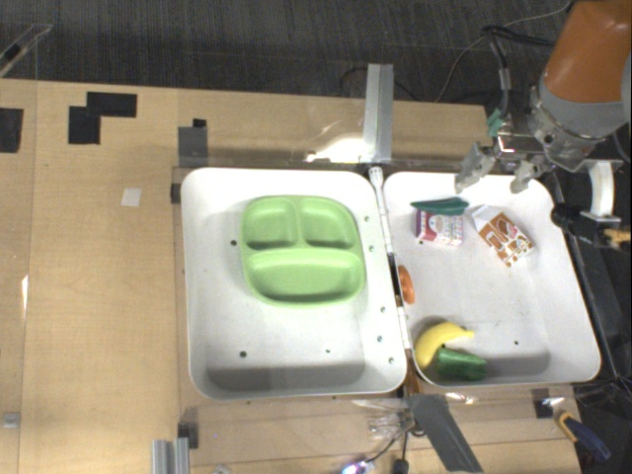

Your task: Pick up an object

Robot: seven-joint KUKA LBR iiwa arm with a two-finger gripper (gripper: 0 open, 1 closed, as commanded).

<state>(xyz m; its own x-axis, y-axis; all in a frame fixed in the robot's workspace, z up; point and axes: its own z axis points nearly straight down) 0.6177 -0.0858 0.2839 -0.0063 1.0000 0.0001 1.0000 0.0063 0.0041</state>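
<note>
My gripper hangs open over the back edge of the right bin, its two fingers spread apart with nothing between them. Just below it lie a small carton with a teal top and a white and orange packet. A yellow banana and a green pepper-like item rest at the bin's front left corner. A small orange piece lies along the bin's left wall.
The left bin holds a green divided plate. A metal post stands behind the divider between the bins. Cables and fixtures crowd the right side of the bench.
</note>
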